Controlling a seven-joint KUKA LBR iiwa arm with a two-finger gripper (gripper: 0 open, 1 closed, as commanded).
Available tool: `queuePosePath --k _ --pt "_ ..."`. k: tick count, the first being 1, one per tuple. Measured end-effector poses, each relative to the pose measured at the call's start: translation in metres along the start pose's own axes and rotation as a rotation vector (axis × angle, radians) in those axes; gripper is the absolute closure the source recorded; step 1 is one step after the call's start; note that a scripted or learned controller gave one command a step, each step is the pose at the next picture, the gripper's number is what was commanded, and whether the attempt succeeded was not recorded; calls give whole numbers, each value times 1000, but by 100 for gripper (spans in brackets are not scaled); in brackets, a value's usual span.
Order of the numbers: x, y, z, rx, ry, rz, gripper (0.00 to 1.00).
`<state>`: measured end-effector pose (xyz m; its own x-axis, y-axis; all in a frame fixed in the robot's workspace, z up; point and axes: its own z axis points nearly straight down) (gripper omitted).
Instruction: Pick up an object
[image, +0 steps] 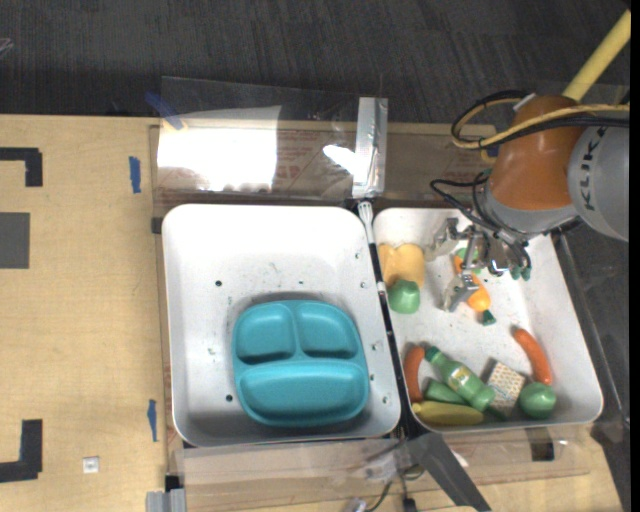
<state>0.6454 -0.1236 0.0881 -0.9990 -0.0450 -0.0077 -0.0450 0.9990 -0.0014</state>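
Under fingers (468, 268), small orange item (480, 297) partly hidden, contact unclear.

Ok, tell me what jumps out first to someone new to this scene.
The teal tray in the left bin draws the eye first. Next comes the orange-banded arm reaching over the right bin, its end effector low beside a small orange toy, with toy food heaped along that bin's near edge.

Single fixed camera above tabletop (70, 300), looking down at slant. Both white bins in frame: left bin (190, 250), right bin (570, 330). Arm (560, 165) enters from right. Moderately close.
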Motion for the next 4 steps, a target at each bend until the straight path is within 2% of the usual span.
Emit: queuePosePath --k 1,2,3,4 --pt "31 6 -1 -2 -1 32 0" --pt "26 7 -16 1 -16 30 100" --pt "27 7 -14 1 -14 31 0" --pt "7 5 -1 2 -6 -35 0"
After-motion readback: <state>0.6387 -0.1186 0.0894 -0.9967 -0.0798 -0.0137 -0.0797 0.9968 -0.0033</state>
